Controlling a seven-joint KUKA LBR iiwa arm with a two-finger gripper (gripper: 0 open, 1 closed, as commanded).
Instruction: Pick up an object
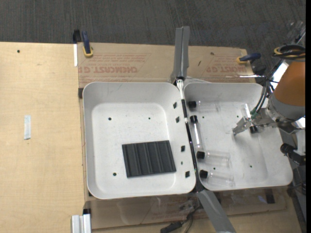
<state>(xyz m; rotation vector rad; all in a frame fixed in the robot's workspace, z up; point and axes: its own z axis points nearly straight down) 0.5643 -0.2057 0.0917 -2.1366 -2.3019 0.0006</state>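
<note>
Gripper (241, 124) hovers over right bin (272, 178), fingers spread, nothing between them. Clear vials (214, 157) lie along bin's left side. Black ribbed block (148, 158) in left bin (97, 130).

Robotics laboratory: plywood bench (39, 130) at frame left, clamped cardboard sheet (146, 64) at top centre, grey carpet (121, 8) along the upper frame.
</note>
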